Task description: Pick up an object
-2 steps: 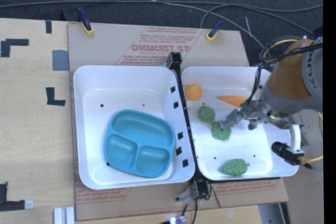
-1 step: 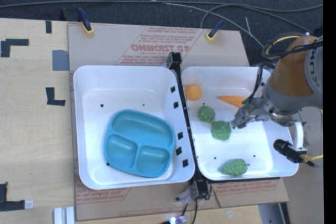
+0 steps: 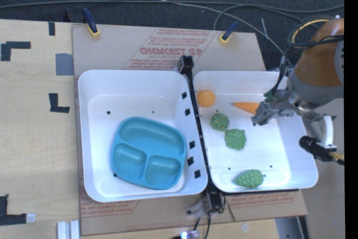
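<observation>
The right bin (image 3: 291,176) holds an orange ball (image 3: 206,98), an orange carrot (image 3: 245,106), two green broccoli pieces (image 3: 220,121) (image 3: 235,139) and a green bumpy piece (image 3: 249,178) near the front wall. My gripper (image 3: 262,116) hangs over the right side of this bin, just right of the carrot's thick end. Its dark fingertips point down and to the left. Nothing shows between them.
The left bin (image 3: 92,87) holds a blue divided tray (image 3: 148,153). A black divider (image 3: 193,120) runs between the bins. Cables cross the dark mat behind, and clamps (image 3: 89,24) (image 3: 226,35) pin the cardboard under the bins.
</observation>
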Robot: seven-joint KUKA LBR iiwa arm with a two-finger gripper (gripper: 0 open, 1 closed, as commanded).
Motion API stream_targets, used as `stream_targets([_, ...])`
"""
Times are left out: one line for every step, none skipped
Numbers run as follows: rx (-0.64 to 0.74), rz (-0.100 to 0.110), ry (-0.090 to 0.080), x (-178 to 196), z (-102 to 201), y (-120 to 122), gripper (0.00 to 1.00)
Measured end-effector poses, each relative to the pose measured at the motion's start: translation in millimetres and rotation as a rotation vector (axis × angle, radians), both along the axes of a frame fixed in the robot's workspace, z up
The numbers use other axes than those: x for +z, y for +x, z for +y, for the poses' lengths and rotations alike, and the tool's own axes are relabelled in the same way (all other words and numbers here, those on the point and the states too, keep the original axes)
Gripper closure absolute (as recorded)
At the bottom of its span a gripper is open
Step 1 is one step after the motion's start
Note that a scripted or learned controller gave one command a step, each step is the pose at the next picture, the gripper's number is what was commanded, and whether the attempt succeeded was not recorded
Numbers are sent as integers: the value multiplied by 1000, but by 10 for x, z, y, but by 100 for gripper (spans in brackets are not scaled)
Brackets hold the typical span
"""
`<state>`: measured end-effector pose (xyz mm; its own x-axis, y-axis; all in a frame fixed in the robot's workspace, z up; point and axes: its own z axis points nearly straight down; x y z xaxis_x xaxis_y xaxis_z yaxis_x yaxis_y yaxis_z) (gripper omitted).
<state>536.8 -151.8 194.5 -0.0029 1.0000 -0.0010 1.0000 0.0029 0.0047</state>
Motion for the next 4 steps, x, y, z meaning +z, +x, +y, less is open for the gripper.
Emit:
stream_targets([-2,1,0,449,-47,-38,100])
stream_targets([-1,1,0,892,-44,-28,100])
stream_targets([2,6,1,752,482,-2,100])
stream_targets([3,8,2,567,1052,-77,100])
